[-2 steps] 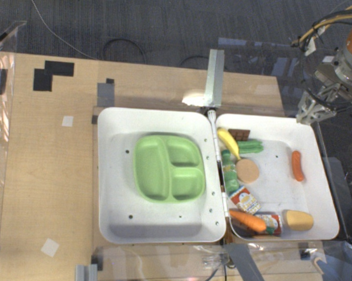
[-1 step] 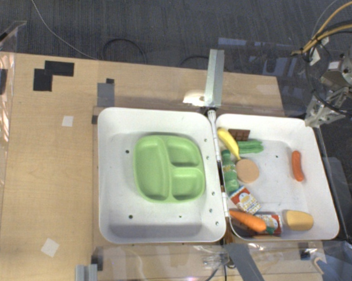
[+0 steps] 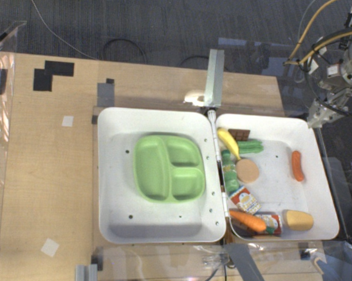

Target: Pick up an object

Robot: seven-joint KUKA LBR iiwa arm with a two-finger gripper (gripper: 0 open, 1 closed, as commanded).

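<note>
The robot's gripper point(image 3: 322, 115) hangs at the far right corner of the right bin point(image 3: 274, 128), just outside its rim; whether its fingers are apart or together cannot be told from this angle. Nothing is seen between them. The likeliest targets lie in that bin: a sausage point(image 3: 298, 166) alone on bare white floor near the right wall, a yellow block point(image 3: 298, 219) at the near right corner, and a crowded row along the left wall, with a banana point(image 3: 229, 143), a green vegetable point(image 3: 249, 147), a round tan disc point(image 3: 247, 170), a printed packet point(image 3: 244, 199) and a carrot point(image 3: 247, 221). A clean pick would probably favour the sausage, which sits well apart from everything else and nearest the arm, with the fingers closing across its narrow width rather than along it. The heap by the left wall looks riskier, since items touch and overlap. The left bin point(image 3: 108, 181) holds a green divided tray point(image 3: 167, 168). Both bins rest on a pale wooden surface point(image 3: 42, 178) marked with black patches, with dark carpet and loose cables beyond.
</note>
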